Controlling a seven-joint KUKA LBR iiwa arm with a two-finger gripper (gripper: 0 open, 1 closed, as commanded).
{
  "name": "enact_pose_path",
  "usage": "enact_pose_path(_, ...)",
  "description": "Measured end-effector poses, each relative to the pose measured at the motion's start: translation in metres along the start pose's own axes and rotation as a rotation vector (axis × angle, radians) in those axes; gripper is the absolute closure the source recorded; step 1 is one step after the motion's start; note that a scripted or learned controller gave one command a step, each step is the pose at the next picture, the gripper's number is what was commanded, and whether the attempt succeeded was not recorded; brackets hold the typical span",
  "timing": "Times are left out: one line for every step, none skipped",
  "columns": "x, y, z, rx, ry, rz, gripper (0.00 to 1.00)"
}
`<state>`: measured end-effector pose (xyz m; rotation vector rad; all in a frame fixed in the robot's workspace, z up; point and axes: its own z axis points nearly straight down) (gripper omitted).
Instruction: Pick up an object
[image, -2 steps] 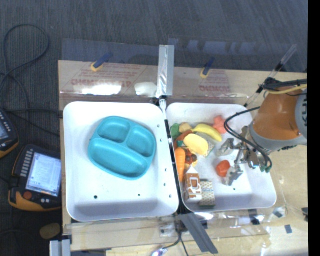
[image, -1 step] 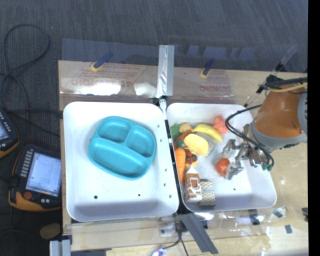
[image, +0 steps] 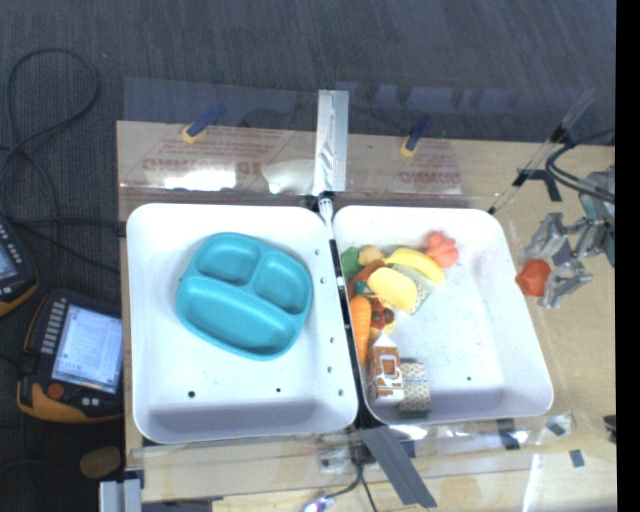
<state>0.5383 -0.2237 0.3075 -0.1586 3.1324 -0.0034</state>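
"Where was the metal gripper (image: 560, 262)?"

"Past the right white bin (image: 500, 345), over the table (image: 580, 380). Its fingers were clamped on a small red-orange toy (image: 533, 276)."

"Why so far out?"

"I think it was lifting it away from the toy food pile (image: 390, 300)."

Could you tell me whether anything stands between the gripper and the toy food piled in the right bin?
Only the right bin's own right wall. The gripper sits outside it, near a small red object. The toy food is piled against the opposite wall, across bare white floor.
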Motion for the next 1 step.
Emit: enact_pose_path(0.0085, 0.0300, 0.0463, -0.003, 0.003, 0.209, 1.00)
